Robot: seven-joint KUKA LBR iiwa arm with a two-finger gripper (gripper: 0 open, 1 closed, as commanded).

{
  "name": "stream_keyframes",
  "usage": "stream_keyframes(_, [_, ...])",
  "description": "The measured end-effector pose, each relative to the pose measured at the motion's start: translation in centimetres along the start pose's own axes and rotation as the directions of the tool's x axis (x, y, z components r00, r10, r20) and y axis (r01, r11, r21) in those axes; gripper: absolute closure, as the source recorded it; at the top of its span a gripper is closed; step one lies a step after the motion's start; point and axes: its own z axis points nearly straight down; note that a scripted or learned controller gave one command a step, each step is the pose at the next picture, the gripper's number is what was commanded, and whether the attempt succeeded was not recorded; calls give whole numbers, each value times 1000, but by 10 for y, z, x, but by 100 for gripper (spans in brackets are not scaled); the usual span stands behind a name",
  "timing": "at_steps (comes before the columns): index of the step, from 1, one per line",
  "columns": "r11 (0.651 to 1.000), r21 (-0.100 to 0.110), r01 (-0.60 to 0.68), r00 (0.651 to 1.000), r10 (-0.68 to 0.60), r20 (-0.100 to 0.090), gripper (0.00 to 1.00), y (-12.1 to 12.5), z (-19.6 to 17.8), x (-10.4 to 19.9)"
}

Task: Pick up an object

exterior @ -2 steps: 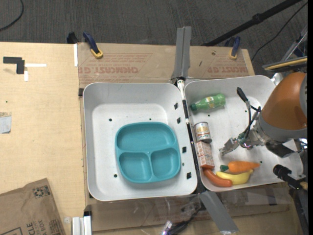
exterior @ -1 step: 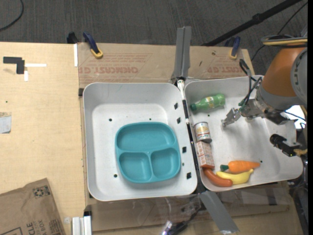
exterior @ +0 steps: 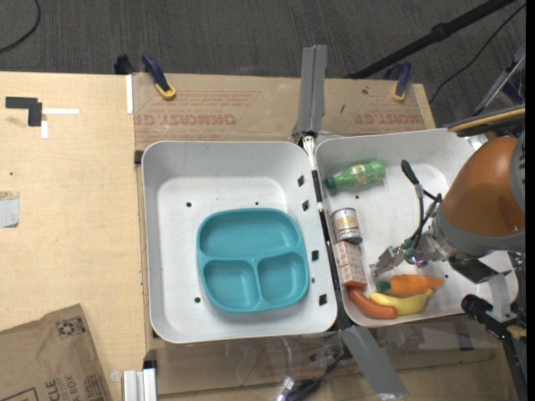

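The gripper (exterior: 389,261) hangs low in the right bin (exterior: 380,153), just above a toy carrot (exterior: 411,284), banana (exterior: 405,302) and hot dog (exterior: 372,305); whether it is wide or narrow cannot be told. A green bottle (exterior: 356,175) and can (exterior: 346,225) lie nearby. The left bin (exterior: 167,224) holds a teal divided plate (exterior: 252,259).

There are two white bins (exterior: 155,224) on the tabletop (exterior: 67,224), side by side. The left bin has one teal plate (exterior: 252,259), and this plate has three compartments. The right bin (exterior: 368,149) has five things: one green bottle (exterior: 357,175), one can (exterior: 346,225), one hot dog (exterior: 372,306), one banana (exterior: 405,302) and one carrot (exterior: 411,284). There is one arm (exterior: 489,195) with one tool (exterior: 393,261). At the far edge there are two blue clamps (exterior: 157,75). One cardboard box (exterior: 46,357) lies at the near left corner.
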Motion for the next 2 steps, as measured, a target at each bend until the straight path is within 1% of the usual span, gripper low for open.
stream_keyframes(1, [997,-7,-78,997,78,-1,0,71,-3,-49])
stream_keyframes(2, [993,-24,114,993,-114,13,0,-1,-11,-80])
